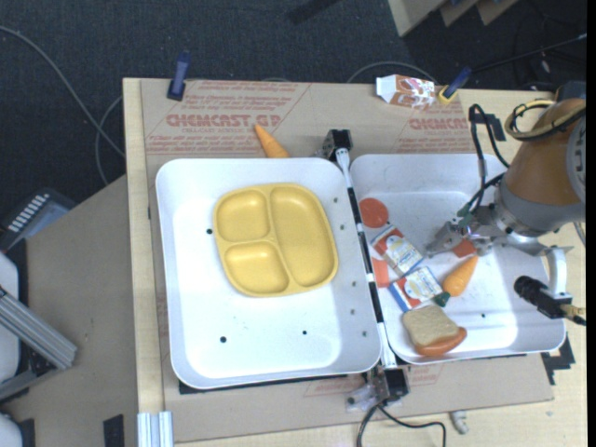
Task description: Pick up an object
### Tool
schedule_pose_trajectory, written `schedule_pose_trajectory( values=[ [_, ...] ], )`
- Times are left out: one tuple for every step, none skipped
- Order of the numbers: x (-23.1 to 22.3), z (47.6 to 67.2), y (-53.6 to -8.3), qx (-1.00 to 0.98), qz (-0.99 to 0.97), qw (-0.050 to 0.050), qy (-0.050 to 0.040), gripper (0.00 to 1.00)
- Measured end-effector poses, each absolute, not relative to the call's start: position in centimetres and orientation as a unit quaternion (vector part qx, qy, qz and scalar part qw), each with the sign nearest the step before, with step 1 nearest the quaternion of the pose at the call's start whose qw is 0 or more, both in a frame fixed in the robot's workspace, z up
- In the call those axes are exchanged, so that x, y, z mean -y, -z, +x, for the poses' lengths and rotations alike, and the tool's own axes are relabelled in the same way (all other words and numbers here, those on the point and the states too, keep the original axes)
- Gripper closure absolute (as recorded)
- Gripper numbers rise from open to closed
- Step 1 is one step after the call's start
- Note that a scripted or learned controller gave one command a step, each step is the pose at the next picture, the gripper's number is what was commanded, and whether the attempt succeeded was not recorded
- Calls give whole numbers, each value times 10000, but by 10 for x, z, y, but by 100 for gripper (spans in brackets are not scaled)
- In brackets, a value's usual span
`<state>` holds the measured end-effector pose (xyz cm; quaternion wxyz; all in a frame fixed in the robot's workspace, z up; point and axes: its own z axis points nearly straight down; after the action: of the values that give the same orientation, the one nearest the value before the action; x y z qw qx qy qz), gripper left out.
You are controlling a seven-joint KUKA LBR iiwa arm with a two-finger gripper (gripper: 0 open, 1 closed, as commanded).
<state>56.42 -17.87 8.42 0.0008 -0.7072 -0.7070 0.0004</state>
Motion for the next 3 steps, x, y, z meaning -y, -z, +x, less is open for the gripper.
schedule_pose_trajectory(
  values=[
    [176, 528, -84, 7068, -7074, 9, -3, 0],
    [148, 608, -85, 7076, -7066, -13, 8, 0],
    [149, 609, -95, 7074, -7068, -31, 8, 100]
  ],
)
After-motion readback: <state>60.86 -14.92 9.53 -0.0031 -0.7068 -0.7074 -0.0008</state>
